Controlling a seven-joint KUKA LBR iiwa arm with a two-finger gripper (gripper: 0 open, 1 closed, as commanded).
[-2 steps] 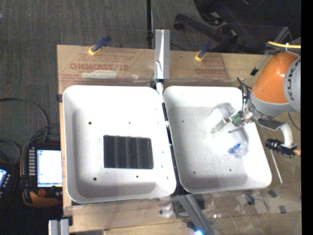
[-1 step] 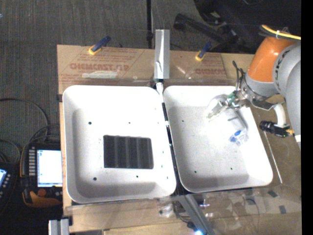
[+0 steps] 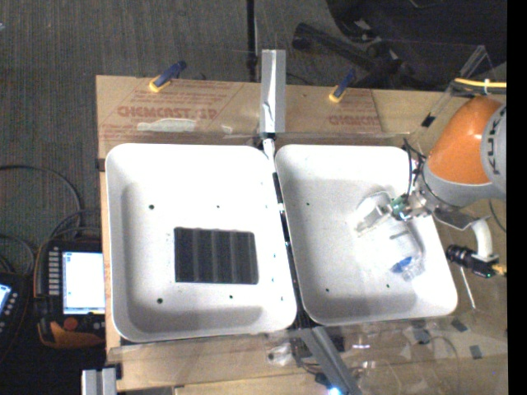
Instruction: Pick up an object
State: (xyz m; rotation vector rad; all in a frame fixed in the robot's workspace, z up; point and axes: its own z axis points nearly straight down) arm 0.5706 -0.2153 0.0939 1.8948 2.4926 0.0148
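Clear plastic is my best guess for the bottle (image 3: pixel 403 257) lying on its side in the right bin (image 3: pixel 329 179), toward that bin's right wall, with what looks like a blue cap end pointing at the bin's near edge. It's see-through enough that its outline half vanishes against the white floor. The claw (image 3: pixel 372 214) sits just up and left of the bottle inside the same bin; honestly can't tell from this angle whether it's spread or pinched, and I see nothing in it. Handling-wise I'd expect the bottle to be light, thin-walled and a bit squishy, also slick and keen to roll. I'd go for the middle of the body, squeezing across the narrow width, not the cap. The left bin (image 3: pixel 132 179) just has a dark ribbed block (image 3: pixel 216 255) in its middle.
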